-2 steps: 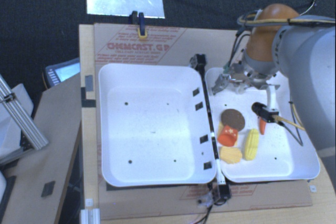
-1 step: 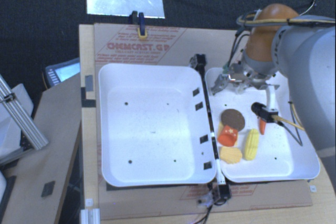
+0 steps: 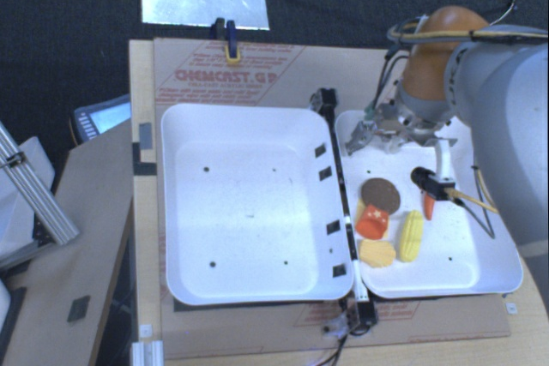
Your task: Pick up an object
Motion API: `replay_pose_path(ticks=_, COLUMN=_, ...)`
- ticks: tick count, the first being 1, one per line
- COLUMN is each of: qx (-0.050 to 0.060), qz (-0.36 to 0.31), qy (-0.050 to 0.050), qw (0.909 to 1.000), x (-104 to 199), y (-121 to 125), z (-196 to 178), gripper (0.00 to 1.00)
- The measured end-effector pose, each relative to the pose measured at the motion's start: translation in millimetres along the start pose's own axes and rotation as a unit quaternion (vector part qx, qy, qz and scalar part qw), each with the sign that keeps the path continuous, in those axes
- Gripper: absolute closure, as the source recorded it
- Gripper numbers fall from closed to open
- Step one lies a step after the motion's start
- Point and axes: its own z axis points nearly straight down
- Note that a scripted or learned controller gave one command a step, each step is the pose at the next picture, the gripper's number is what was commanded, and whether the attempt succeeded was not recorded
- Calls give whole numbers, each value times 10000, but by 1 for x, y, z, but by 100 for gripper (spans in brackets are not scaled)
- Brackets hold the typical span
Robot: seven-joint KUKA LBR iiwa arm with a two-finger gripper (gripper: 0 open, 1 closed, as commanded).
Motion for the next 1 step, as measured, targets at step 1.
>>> replay_pose_path(ticks=1, qx=-17, qz=-9, qy=-2, qw=10000, x=0, y=1, z=-12, gripper=100)
